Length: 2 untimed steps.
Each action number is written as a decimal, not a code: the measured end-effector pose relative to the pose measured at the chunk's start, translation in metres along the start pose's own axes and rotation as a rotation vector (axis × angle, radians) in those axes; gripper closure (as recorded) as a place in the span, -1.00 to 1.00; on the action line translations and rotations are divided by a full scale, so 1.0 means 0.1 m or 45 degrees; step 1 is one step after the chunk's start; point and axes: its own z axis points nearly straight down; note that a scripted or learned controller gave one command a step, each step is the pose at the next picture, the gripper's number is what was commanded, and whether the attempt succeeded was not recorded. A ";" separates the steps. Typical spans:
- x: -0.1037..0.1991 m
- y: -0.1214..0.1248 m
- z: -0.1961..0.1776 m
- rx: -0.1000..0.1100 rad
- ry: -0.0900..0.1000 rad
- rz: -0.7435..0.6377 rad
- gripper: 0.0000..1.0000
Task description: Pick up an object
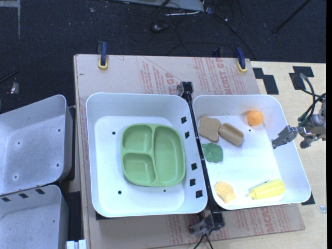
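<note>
left bin (104,139): holds green divided tray (154,155) | right bin (290,162): holds yellow corn-like piece (267,189), two tan bread-like pieces (221,130) near its back left, green leafy item (212,152), ridged yellow item (224,192), small orange ball (254,118) | gripper (293,137): over right bin's right rim, fingers spread, nothing between them

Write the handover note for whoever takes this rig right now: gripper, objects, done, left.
Gripper: at the right bin's right rim, holding nothing; finger state unclear.
Right bin holds: orange ball, tan bread slice, brown bread roll, green leafy piece, yellow corn piece, yellow banana-like piece.
Left bin: green divided tray.
Done: nothing picked yet.
Left: pick up one object; the orange ball lies nearest the gripper.
</note>
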 end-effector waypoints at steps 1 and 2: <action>-0.01 0.02 0.43 0.004 0.001 0.002 -1.00; 0.02 -0.02 0.86 0.002 0.001 0.002 -1.00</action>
